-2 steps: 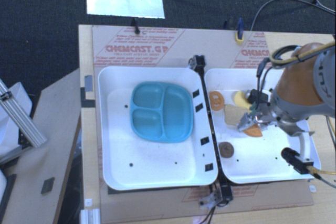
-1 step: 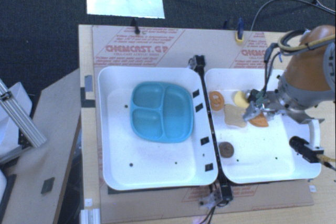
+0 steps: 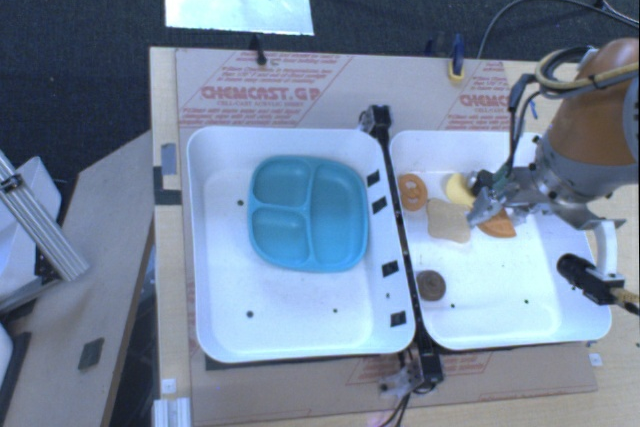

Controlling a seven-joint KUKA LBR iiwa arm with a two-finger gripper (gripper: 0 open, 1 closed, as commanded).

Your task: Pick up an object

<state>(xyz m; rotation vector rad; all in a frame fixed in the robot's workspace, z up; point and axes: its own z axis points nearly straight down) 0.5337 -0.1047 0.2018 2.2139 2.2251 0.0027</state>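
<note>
Two shallow white plastic bins sit side by side on the pale wooden surface [image 3: 120, 215], over a sheet printed with red lettering. The left bin [image 3: 215, 315] holds a light blue plastic plate [image 3: 305, 213] divided into three compartments, lying flat near the bin's middle.

The right bin [image 3: 500, 320] carries the small items. An orange ring-shaped piece [image 3: 412, 189] lies near the bin's left wall, toward the far end. Just right of it is a small yellow rounded piece [image 3: 458, 187], and touching or just below that a flat beige slab [image 3: 449, 221] like a slice of bread. A flat orange piece [image 3: 500, 228] lies to the right of the slab, partly hidden under the arm. A small round brown disc [image 3: 431, 285] sits apart from the rest, closer to the near end beside the left wall.

The grey arm with its orange band [image 3: 600, 115] reaches in from the right, and the gripper [image 3: 484, 202] is low over the cluster, between the yellow piece, the beige slab and the flat orange piece. Whether it is clenched or released cannot be told, since its tip is too dark and blurred, and nothing is plainly seen caught in it.
</note>
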